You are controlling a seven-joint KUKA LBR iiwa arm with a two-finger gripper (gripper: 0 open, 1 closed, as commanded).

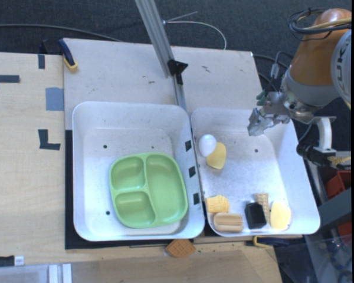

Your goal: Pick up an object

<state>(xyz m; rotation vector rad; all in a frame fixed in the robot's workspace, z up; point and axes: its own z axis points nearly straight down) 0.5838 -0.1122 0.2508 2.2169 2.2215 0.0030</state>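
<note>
above the far right corner of the right bin point(295, 175), the hand point(261, 122) hung on the grey arm point(318, 58) that reached in from the right, over bare white floor and well apart from every object. whether the hand was released or clenched could not be told from this slant; nothing showed between its tips, and it touched no object.

the candidates lay in that same bin. a small white egg-like ball point(207, 142) sat near the left wall, touching a yellow lemon-like piece point(217, 157) just below it. along the near wall sat a cluster: a yellow waffle-like piece point(218, 204), a tan bun-shaped toy point(228, 221), a black block point(255, 214), a small tan ridged piece point(261, 200) behind it, and a pale yellow rounded piece point(279, 216). the left bin point(82, 158) held a green divided plate point(148, 188), and an orange piece point(180, 248) lay outside on the tabletop point(106, 69).

the step in hand looked like the approach, with no target committed yet. to do it well, the hand would best choose a piece with free space on both sides; the lemon-like piece seemed fair, though the ball pressed against it. the near cluster was crowded and hugged the wall, so tips could likely jam or nudge neighbours. a straight descent, centred on the piece, seemed safest.
</note>
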